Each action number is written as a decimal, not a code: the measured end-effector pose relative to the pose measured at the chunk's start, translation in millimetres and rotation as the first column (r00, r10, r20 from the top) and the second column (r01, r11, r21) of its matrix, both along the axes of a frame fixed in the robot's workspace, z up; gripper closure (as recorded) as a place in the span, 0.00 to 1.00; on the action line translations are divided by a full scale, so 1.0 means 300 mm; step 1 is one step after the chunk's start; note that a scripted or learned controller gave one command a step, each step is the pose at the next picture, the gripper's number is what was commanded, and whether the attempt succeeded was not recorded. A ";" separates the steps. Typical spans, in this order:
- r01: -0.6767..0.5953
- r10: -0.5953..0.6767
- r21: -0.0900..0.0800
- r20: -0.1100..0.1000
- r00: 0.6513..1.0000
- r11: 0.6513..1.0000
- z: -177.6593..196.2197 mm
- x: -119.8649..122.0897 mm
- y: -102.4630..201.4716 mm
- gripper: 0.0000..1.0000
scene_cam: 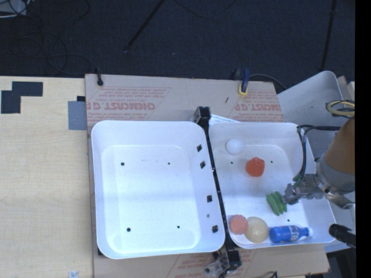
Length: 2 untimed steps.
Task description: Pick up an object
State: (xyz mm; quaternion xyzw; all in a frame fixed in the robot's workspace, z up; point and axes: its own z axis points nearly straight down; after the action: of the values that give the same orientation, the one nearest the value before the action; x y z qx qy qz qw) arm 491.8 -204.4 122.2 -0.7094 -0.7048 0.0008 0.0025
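Nearest the camera, along the front wall of the right bin (264,133), three things are lined up: a pink ball (237,224) at the left, a pale yellow ball (256,229) touching it, and a blue bottle (289,233) laid on its side just to the right, its pale cap end turned toward the bin's right corner. Slightly farther back, a green ridged object (276,202) is seen lying tilted on the bin floor. The gripper (291,194) is positioned just beside that green object, at its right and upper end; whether contact is made cannot be told, and nothing is seen between the fingers. Whether the pincer is wide or narrow cannot be told, since its tip is small and dark against the bin wall. The arm (339,167), grey with an orange band, is brought in over the bin's right rim.

Farther back, a red-orange object (255,167) is found near the middle of the right bin, well apart from the green one, and beyond it a white ball (234,146) is set close to the far wall. The left bin (151,187) is placed alongside, with a black divider (210,178) between the two. Behind both bins, brown cardboard (174,100) with red print is spread on the bench.
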 end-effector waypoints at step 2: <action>-0.011 0.011 -0.001 0.002 1.000 1.000 -0.119 0.087 0.214 0.00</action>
State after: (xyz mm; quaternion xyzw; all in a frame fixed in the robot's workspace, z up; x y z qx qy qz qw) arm 518.0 -140.2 86.5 -0.7055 -0.7087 0.0005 0.0012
